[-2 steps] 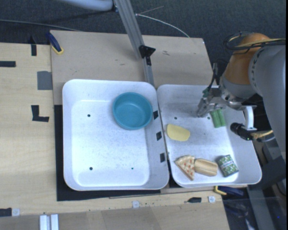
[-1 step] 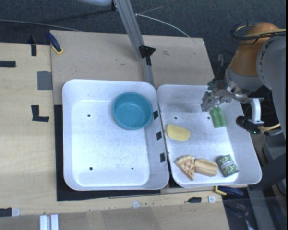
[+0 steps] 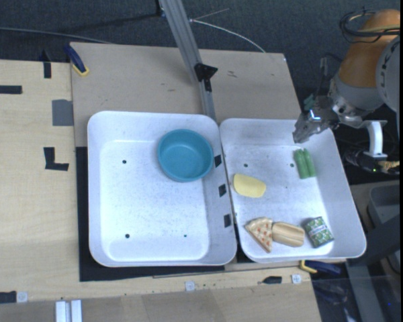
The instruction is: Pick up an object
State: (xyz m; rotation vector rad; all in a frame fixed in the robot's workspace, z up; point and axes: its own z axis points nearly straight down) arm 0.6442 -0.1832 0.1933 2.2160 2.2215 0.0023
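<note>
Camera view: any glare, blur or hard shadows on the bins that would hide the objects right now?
Camera view: lighting is even and soft, no hard shadows; the right bin shows no glare. The whole frame is slightly soft, so the gripper is too blurred to read, while the green object and blue bowl stay distinct.

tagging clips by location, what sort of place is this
Most likely a robotics lab bench set up for grasping trials: two white bins side by side, toy food such as a pizza slice, and a robot arm's claw over the right bin.
</note>
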